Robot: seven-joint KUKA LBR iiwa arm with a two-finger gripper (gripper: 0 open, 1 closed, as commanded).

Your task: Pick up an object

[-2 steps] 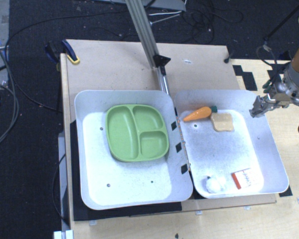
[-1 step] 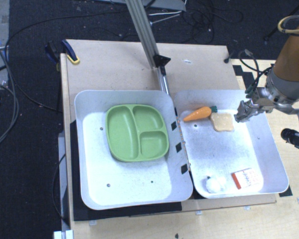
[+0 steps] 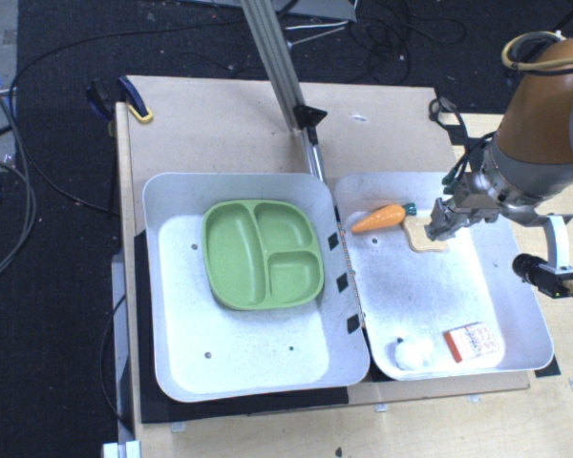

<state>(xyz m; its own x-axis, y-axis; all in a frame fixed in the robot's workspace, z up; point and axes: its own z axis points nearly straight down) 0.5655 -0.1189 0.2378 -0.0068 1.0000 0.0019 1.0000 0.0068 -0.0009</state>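
Near edge of right bin (image 3: 516, 284): white lump (image 3: 413, 354), red packet (image 3: 473, 342). Farther: tan piece (image 3: 422, 239) right under gripper (image 3: 441, 225), carrot (image 3: 378, 218) just left. Grip state: cannot tell. Suggest centring on tan piece, descending straight, clear of carrot.

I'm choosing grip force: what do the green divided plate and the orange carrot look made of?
The green three-compartment plate looks like matte moulded plastic: uniform colour, soft rounded rims. The orange carrot-shaped toy seems smooth plastic or rubber, though its finish is unclear.
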